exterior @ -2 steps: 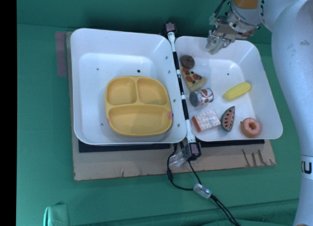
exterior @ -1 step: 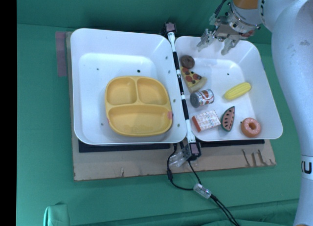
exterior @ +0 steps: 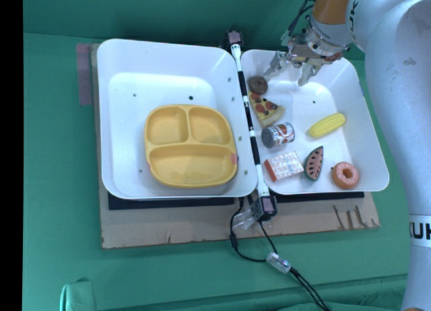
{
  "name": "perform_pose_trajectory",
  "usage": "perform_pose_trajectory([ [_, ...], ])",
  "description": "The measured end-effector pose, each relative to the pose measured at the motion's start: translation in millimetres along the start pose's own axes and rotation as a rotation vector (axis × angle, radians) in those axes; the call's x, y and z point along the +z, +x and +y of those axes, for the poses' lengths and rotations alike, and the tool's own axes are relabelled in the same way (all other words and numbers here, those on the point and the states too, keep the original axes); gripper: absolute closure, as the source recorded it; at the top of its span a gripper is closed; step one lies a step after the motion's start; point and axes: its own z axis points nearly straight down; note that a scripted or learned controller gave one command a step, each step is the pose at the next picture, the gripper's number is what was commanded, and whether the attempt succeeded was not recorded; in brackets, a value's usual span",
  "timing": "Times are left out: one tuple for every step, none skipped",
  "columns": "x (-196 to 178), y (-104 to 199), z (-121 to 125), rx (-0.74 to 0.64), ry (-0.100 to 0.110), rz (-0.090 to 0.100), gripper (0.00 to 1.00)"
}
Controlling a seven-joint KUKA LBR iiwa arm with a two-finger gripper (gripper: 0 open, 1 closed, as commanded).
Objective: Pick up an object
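My pincer (exterior: 289, 70) hangs over the far left corner of the right bin (exterior: 367, 87), its two fingers spread apart with nothing between them. One fingertip (exterior: 275, 67) points toward the bin's left wall, the other sits further right, both above bare white floor.

Nearest to me, just below and left of the fingers, lies a small dark brown chocolate doughnut (exterior: 258, 85), round and flat against the left wall. Just below it is a pizza slice (exterior: 265, 108), a yellow wedge with red dots. Further down stands a little tin can (exterior: 277, 134) lying on its side, silver ends and a red label. To its right rests a yellow corn cob (exterior: 326, 125), tilted. Near the front edge sit a checkered cracker-like block (exterior: 283, 166), a watermelon slice (exterior: 314, 163) with green rind, and an orange-pink glazed doughnut (exterior: 345, 175).

The left bin (exterior: 128, 67) holds a yellow divided plate (exterior: 191, 145).
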Motion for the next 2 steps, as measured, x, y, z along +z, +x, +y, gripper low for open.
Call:
perform_pose_trajectory([
  [-14.4,7.2,2.1,0.002,-0.004,0.021,1.0],
  [-14.5,5.8,2.0,0.002,-0.004,0.018,0.0],
])
